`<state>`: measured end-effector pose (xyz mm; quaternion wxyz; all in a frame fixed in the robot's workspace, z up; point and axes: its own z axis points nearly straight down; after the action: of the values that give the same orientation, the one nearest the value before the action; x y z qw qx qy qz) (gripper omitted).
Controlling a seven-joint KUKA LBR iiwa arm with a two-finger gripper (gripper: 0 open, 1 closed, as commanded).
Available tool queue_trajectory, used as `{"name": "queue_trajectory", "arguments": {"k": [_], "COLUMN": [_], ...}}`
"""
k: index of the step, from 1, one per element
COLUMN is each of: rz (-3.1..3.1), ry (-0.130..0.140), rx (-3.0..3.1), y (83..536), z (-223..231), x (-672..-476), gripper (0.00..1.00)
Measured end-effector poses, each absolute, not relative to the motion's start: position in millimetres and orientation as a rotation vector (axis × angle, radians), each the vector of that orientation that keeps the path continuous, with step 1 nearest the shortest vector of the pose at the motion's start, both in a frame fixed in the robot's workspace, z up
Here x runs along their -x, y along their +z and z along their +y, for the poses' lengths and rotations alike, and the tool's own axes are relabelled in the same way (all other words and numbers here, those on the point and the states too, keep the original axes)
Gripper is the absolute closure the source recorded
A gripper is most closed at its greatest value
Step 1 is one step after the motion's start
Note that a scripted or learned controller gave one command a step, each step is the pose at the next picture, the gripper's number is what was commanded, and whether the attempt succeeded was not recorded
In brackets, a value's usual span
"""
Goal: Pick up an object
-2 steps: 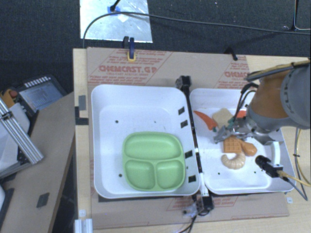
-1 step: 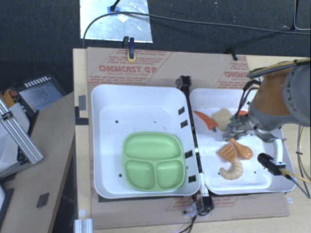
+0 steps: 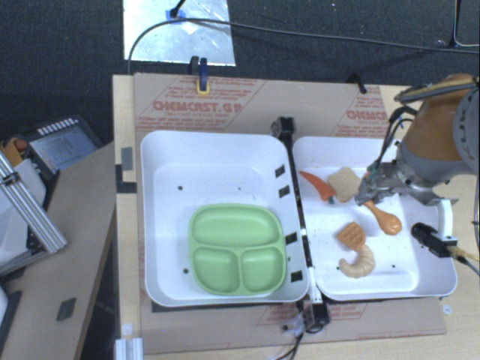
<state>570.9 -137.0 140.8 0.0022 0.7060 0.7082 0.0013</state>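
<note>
White bins are sitting side by side on the desk (image 3: 127,223), over a cardboard sheet (image 3: 225,100) reading "CHEMCAST GP" in red. A green divided tray (image 3: 236,247) is lying in the left bin (image 3: 161,163). In the right bin (image 3: 431,272), the hand (image 3: 373,188) is hovering just beside a beige block (image 3: 343,183), touching the handle of an orange spoon (image 3: 385,219); whether it is spread, I cannot tell. An orange chili (image 3: 318,184), a waffle (image 3: 350,235) and a shrimp (image 3: 358,262) are lying nearby.
</note>
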Motion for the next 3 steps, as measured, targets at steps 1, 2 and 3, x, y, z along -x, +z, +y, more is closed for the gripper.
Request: {"name": "queue_trajectory", "arguments": {"k": [1,2,3], "rz": [2.222,2.224,2.232], "ry": [0.006,0.005,0.002], "rx": [-2.212,-2.212,-2.212], "y": [202.1,241.2,228.8], "z": [-134.6,-134.9,-78.7], "x": [-565.7,-567.2,-556.8], "gripper": [1.0,1.0,1.0]}}
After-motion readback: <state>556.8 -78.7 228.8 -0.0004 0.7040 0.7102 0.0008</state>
